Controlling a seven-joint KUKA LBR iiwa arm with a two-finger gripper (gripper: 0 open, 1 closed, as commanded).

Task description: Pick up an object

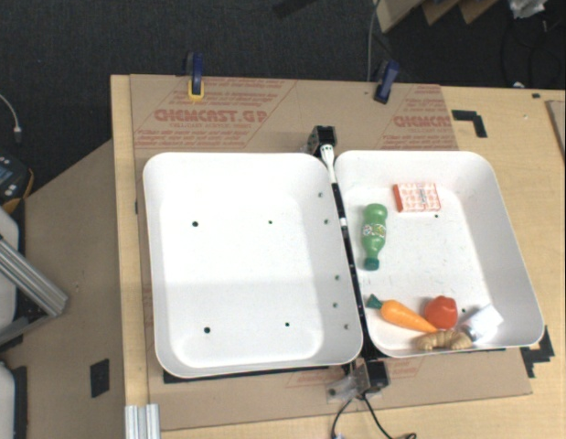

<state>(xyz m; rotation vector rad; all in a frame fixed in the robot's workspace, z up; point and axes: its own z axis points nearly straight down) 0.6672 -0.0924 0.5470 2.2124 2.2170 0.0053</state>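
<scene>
The right bin (502,218) holds several objects. A green bottle (372,234) lies near its left wall. A red and white patterned packet (416,197) rests toward the back. An orange carrot (400,315) lies near the front, with a red tomato-like piece (441,311) beside it. A tan ginger-like root (442,340) and a small white piece (484,321) sit at the front rim.
The left bin (173,245) stands beside the right one, joined along a black divider strip (342,231). Both rest on a brown board (264,108) held by two clamps (195,76) at the back. A metal frame (26,277) stands at far left.
</scene>
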